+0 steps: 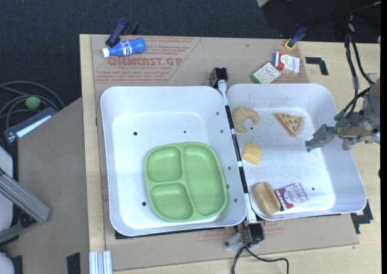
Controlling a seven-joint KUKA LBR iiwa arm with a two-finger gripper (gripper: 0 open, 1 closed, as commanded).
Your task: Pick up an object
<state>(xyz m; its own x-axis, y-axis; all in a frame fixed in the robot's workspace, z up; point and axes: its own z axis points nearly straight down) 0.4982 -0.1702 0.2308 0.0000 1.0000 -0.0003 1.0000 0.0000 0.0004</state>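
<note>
Bread first, at the near end of the right bin [347, 203]: a tan roll [266, 198] is lying against the near-left corner, touching a small red-and-white packet [292, 195] beside it. I am judging the roll soft and light, likely to squash a little, so a hold across its narrow width is looking best. The packet is lying flat and glossy, probably slippery and hard to get under.

Further in, a yellow block [252, 153] like cheese is sitting close to the divider between the bins, with clear floor on its right. It is looking firm and chunky, with flat sides; I am rating it my easiest target, taken across two opposite faces.

My gripper [317, 140] is hanging over the right side of this bin, level with the block but well apart from it, nothing between its fingers. How far apart they are standing I cannot tell.

Beyond, a triangular orange wedge [290, 123] like a pizza slice is lying flat, thin and awkward to pinch. A pale croissant [245, 118] is curling near the divider, light and probably stiff enough at its thick middle.

In the left bin [121, 146] a green divided plate [185, 181] is resting.

Farthest off, on the bench [199, 55], a blue-and-white bottle [124, 48] is lying on its side.
</note>
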